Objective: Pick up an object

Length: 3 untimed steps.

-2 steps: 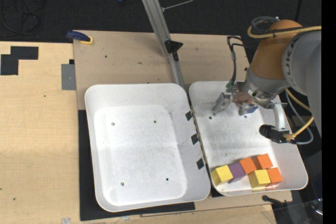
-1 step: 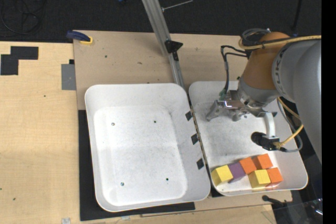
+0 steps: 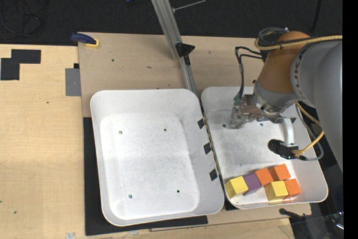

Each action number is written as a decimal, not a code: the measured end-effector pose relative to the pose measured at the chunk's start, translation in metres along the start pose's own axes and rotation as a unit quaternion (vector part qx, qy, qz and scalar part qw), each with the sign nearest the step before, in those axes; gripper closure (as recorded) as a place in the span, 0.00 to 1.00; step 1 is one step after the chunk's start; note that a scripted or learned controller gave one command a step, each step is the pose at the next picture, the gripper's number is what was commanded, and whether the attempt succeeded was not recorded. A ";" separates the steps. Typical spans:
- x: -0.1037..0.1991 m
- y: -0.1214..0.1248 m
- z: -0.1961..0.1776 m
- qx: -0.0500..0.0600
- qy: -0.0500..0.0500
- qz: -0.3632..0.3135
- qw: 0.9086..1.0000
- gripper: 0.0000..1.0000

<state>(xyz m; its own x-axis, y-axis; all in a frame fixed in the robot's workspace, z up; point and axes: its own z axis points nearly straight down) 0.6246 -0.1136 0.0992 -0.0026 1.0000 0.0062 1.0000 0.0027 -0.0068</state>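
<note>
Several small blocks lie huddled in the near corner of the right bin (image 3: 221,99): a yellow block (image 3: 237,185), a purple block (image 3: 251,181), an orange block (image 3: 263,175), another orange block (image 3: 281,171), a second yellow block (image 3: 276,190) and an orange block (image 3: 292,187). My gripper (image 3: 239,117) hangs low over the far part of the right bin, well away from the blocks. I see nothing between its fingers; the wrist hides how they stand.
The left bin (image 3: 100,102) sits beside the right one, joined by black clips (image 3: 207,148). A slanted metal rail (image 3: 166,17) rises behind the bins. A black cable connector (image 3: 279,148) with a yellow wire hangs over the right bin.
</note>
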 end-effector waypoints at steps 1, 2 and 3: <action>0.006 0.003 -0.061 -0.005 -0.003 0.001 1.000 1.00; -0.002 0.003 -0.109 -0.005 -0.004 0.001 1.000 1.00; -0.003 0.004 -0.163 -0.005 -0.003 0.001 1.000 1.00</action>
<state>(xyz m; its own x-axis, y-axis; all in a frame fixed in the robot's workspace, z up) 0.6296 -0.1179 0.2617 -0.0006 1.0000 -0.0006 1.0000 0.0006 0.0038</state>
